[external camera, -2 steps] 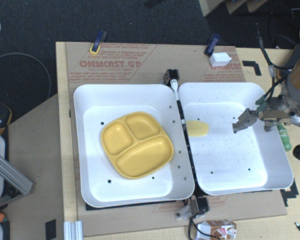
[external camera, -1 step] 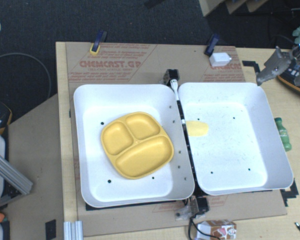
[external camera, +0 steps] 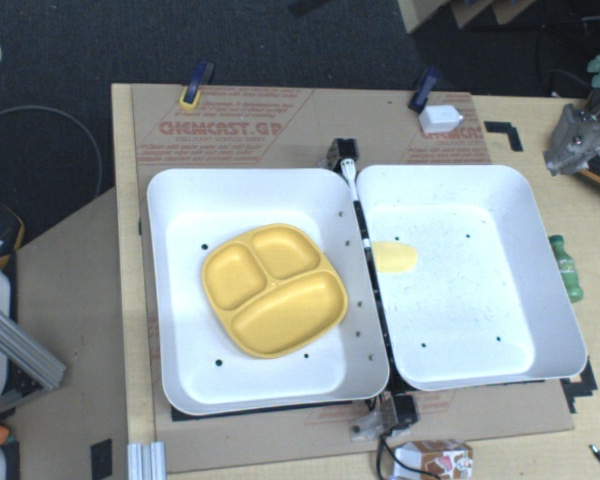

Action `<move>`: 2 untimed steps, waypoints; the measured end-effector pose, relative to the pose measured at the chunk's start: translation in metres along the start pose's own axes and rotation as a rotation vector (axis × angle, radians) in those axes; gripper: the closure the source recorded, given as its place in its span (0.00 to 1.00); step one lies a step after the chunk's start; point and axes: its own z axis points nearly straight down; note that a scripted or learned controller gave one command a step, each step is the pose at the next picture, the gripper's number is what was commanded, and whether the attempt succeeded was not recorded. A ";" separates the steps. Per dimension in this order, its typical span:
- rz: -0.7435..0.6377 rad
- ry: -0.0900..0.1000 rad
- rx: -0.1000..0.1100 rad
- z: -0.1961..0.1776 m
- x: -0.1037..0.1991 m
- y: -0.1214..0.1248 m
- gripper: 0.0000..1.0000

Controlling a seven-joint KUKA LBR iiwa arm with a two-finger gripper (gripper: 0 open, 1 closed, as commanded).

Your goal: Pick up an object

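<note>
The jaws, seen as a grey metal cluster at the far right edge (external camera: 578,140), hang off beyond the right bin (external camera: 510,193), and whether they stand open or closed cannot be told from here. Nothing is lifted yet: the approach step appears not yet begun. A yellow divided plate (external camera: 273,289) lies flat in the left bin (external camera: 170,218); a small pale yellow piece (external camera: 394,257) rests at the right bin's left wall. The next move likely calls for swinging left over a bin and descending on a rim on the counter (external camera: 280,128).
</note>
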 end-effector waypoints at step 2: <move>0.001 0.002 0.011 0.127 0.110 -0.002 1.00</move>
